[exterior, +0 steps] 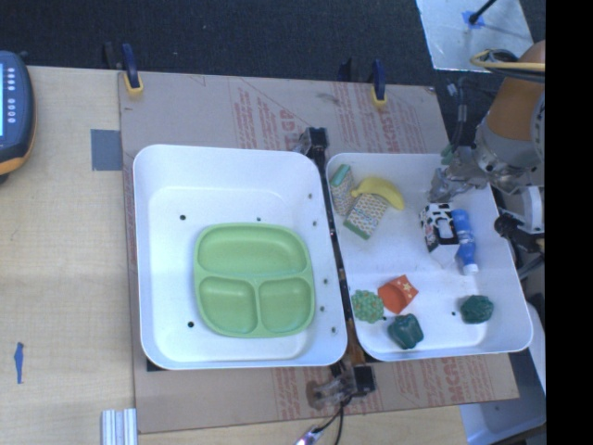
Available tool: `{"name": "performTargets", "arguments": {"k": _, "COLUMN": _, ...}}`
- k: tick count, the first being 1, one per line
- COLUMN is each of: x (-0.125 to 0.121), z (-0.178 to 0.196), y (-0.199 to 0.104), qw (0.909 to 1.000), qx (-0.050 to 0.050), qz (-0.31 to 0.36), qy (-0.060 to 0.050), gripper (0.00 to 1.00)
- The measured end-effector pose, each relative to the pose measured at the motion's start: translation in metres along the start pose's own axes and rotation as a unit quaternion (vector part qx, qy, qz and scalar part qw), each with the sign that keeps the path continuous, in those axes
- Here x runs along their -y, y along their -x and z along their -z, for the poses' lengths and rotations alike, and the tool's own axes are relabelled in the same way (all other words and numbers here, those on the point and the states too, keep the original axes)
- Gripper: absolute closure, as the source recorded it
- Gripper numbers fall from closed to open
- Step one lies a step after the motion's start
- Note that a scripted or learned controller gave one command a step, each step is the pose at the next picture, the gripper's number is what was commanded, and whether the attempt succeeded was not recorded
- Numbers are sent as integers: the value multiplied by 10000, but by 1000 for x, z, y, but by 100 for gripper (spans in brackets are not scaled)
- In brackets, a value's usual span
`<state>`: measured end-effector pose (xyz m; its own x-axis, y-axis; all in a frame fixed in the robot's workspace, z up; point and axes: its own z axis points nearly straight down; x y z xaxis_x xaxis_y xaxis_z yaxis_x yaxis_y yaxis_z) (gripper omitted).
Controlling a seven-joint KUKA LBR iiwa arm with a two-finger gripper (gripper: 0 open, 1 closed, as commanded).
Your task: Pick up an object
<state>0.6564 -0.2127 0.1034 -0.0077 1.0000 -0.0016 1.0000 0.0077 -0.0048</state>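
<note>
We see the tool (451, 176) poised over the right bin's (505, 341) far edge, near the black-and-white toy (435, 222) for picking; we cannot tell its grip state

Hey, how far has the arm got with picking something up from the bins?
Nothing looks picked up yet. The hand is low over the far right part of the right bin, near the black-and-white toy and blue tube, both lying in the bin. I can't tell its grip. Grasping and lifting remain. The green divided plate sits in the left bin.
</note>
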Motion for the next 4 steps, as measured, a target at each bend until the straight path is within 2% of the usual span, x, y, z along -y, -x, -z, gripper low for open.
{"name": "performTargets", "arguments": {"k": 1, "x": -3, "z": 105, "y": -44, "qw": 10000, "qx": -2, "qz": 1, "qy": 75, "gripper": 100}}
{"name": "performTargets", "arguments": {"k": 2, "x": 0, "z": 98, "y": -42, "qw": 10000, "qx": -6, "qz": -14, "qy": 14, "gripper": 0}}
{"name": "performTargets", "arguments": {"k": 3, "x": 37, "z": 77, "y": 2, "qw": 10000, "qx": 1, "qz": -41, "qy": -11, "gripper": 0}}
{"name": "performTargets", "arguments": {"k": 4, "x": 4, "z": -13, "y": -64, "qw": 10000, "qx": -9, "qz": 3, "qy": 16, "gripper": 0}}
